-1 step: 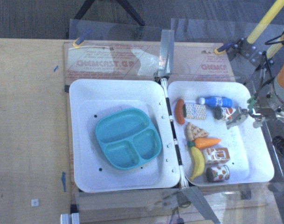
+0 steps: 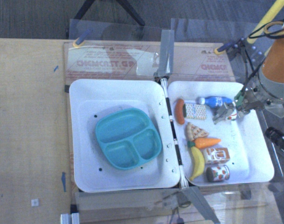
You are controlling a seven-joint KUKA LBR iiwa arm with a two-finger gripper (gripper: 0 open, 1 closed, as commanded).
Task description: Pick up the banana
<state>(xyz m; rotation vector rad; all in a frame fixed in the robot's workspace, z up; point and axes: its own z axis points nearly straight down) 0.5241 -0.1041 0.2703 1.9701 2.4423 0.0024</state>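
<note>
Camera view: curved yellow banana (image 2: 197, 162) lies by the right bin's (image 2: 262, 160) left wall, near its front corner, beside two ribbed cans (image 2: 217, 164). Metal gripper (image 2: 228, 112) hangs near the far-right edge; finger state indiscernible. Glossy teal tray (image 2: 128, 137) in left bin.

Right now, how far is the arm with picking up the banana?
Nothing looks done yet: the banana lies in the right bin, near its left wall, below the carrot and beside two cans. In hand: the gripper is in the bin's upper part near the blue bottle, apart from the banana. Left: move to the banana, grasp it, lift it.
</note>
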